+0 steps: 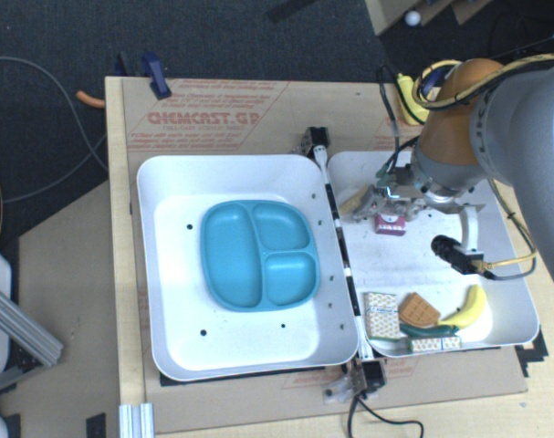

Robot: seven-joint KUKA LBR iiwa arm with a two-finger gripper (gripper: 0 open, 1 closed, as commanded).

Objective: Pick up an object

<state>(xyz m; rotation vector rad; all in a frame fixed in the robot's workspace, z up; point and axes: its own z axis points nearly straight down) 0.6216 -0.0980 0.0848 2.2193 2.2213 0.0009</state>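
From above, the gripper hangs low at the far end of the right bin, over a small maroon block; how it is set I cannot tell. The block looks light and stiff, best pinched across its flat sides. A banana lies near the front edge.

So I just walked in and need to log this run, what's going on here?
The grey KUKA arm reaches in from the right, its gripper low in the right bin, right at a small purple object. Whether it has a grip is unclear. A banana, a waffle-like toy and a patterned card lie along that bin's near edge. The left bin holds a blue divided plate.
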